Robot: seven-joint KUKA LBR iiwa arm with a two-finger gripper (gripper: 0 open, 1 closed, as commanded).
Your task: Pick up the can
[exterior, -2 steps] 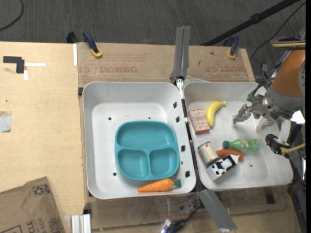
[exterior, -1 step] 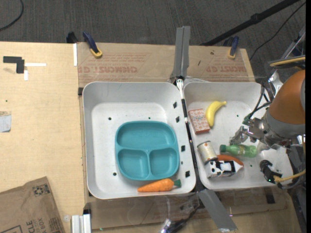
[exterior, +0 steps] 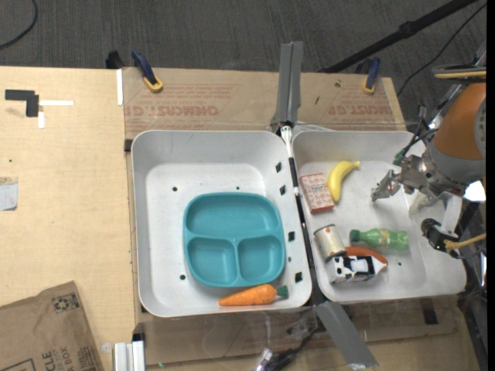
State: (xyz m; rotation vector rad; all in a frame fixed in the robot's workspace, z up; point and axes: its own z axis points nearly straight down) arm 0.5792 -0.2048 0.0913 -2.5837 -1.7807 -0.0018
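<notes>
the can lies tipped at the right bin's lower left, probably light, stiff, slick; best grasped across its sides. gripper hovers upper right, fingers apart.

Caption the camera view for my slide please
Tool poised over the right bin, apart from the can lying beside a green bottle.

Reaches in from the right edge of the view, grey with an orange band above the wrist. Wrist bent leftward and down, carrying the gripper low over the bench. Metal fingers point left, seemingly a little apart, though too small to tell for sure. Nothing seen between them.
</notes>
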